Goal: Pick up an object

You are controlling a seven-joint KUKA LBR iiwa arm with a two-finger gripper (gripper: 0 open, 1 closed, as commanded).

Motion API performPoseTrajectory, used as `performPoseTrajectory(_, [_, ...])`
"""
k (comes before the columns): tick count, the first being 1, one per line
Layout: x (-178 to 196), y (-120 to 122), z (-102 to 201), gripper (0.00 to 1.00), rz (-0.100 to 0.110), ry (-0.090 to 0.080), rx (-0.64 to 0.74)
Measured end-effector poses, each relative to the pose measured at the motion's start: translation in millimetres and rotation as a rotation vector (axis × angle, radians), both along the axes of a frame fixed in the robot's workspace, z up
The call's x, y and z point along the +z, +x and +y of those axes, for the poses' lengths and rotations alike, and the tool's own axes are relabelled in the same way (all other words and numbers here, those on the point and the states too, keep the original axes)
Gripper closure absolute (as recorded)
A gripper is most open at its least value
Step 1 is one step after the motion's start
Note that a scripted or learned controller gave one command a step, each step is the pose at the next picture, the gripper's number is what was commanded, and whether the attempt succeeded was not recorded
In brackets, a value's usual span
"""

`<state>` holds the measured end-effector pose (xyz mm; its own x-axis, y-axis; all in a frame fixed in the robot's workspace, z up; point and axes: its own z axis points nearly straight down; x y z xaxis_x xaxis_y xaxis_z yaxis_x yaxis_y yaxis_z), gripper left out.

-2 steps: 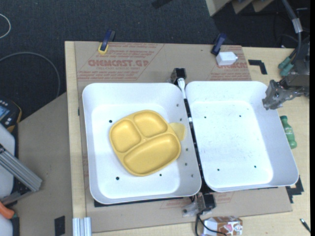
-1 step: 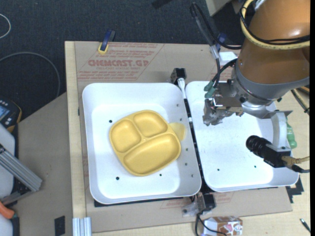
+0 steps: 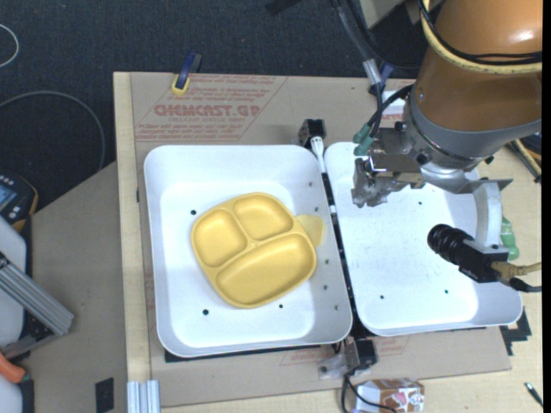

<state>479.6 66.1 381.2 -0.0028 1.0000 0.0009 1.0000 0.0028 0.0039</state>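
Yellow three-compartment plastic plate (image 3: 253,249) lies in the left white bin (image 3: 164,256); gripper (image 3: 372,189), finger state unclear, hangs over the right white bin (image 3: 405,308).

One fixed camera looks down at a slant on the bench (image 3: 129,231) from above, near enough that the two white bins span most of the frame: the left bin (image 3: 164,256) centre-left, the right bin (image 3: 405,308) at right (partly behind the arm (image 3: 482,50), upper right).
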Motion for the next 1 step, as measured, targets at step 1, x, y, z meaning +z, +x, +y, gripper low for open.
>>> performPoseTrajectory(1, [48.2, 0.1, 32.1, 1.0, -0.003, 0.001, 0.002])
